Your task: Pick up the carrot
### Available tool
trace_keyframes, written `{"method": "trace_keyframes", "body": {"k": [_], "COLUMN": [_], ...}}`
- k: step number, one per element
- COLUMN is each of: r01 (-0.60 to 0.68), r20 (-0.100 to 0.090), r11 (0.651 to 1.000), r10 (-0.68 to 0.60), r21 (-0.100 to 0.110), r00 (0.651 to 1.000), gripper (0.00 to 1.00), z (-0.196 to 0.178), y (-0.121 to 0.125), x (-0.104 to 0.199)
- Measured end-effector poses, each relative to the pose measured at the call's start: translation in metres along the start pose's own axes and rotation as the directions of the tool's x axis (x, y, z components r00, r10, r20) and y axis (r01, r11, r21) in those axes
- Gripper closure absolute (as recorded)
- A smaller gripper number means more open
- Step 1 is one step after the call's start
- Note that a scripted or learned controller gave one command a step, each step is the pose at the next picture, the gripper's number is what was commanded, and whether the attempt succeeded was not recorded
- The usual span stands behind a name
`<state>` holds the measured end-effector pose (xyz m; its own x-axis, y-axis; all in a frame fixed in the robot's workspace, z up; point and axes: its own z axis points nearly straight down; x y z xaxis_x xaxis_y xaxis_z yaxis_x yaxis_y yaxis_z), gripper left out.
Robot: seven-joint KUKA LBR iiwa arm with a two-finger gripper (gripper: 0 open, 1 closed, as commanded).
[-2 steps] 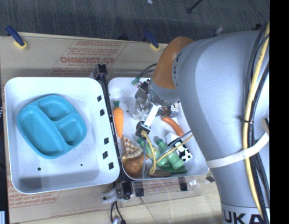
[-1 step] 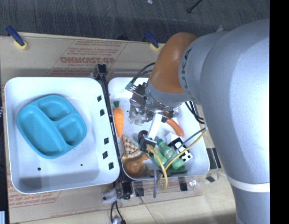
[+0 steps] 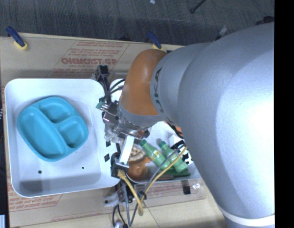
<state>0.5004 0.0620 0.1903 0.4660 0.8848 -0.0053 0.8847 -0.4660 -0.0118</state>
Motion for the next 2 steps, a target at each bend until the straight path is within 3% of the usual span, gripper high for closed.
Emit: {"method": "trace_keyframes", "body": {"k": [2], "r01": [0.013], "r20": [0.007], "r11": [1.000], "r10": [-0.013], "r21": [0.011], "r00": [1.000], "gripper": [1.00], "z": [-0.0188], "y": [0.0005], "x": [0.0002]}}
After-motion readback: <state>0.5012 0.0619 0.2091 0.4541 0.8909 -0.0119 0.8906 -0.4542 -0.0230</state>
